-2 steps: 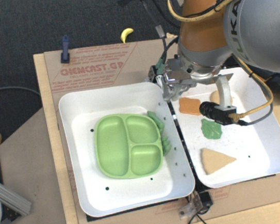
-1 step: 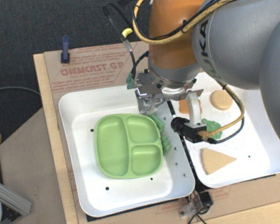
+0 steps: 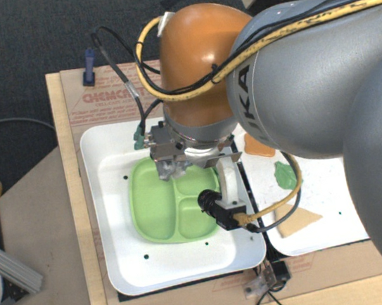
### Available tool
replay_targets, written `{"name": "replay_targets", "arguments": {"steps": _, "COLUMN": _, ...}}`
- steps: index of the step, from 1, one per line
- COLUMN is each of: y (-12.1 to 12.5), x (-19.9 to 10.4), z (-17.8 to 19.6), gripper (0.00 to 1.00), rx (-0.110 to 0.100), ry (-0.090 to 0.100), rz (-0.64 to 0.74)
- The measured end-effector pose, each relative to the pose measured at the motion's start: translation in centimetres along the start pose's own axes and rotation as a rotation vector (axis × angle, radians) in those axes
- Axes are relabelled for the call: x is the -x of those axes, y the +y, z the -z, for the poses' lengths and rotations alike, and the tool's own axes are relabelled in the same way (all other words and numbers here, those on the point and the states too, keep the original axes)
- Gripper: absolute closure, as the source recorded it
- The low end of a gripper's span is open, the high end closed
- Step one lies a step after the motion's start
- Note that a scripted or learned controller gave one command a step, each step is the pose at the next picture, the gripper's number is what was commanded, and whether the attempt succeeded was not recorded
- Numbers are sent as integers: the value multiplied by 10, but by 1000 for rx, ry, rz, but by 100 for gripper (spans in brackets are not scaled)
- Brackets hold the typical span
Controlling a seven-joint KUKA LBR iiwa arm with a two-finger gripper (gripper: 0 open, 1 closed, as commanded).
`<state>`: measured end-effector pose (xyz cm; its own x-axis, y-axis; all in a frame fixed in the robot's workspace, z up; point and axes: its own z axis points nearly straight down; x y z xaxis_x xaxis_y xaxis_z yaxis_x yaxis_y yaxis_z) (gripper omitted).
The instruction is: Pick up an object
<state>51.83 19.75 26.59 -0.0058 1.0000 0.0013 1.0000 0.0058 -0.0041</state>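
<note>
A light green divided plate lies flat in the left white bin. My gripper hangs straight down over the plate's far edge, under the orange wrist band, at or just above the rim. The wrist and its cabling hide the plate's far right part. A small teal piece pokes out just left of the gripper body, by the bin's far wall.
The right bin holds an orange piece, a small green piece and a flat tan wedge; the arm covers most of it. Cables loop off the wrist over the plate's right side. A brown board borders the bins.
</note>
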Motion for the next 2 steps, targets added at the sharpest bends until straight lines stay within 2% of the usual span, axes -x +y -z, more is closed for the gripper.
{"name": "replay_targets", "arguments": {"steps": 1, "y": 70, "x": -28, "z": 116, "gripper": 100, "rx": 19, "ry": 3, "rz": -2}}
{"name": "replay_targets", "arguments": {"steps": 2, "y": 10, "x": -27, "z": 110, "gripper": 100, "rx": -1, "ry": -2, "rz": -4}}
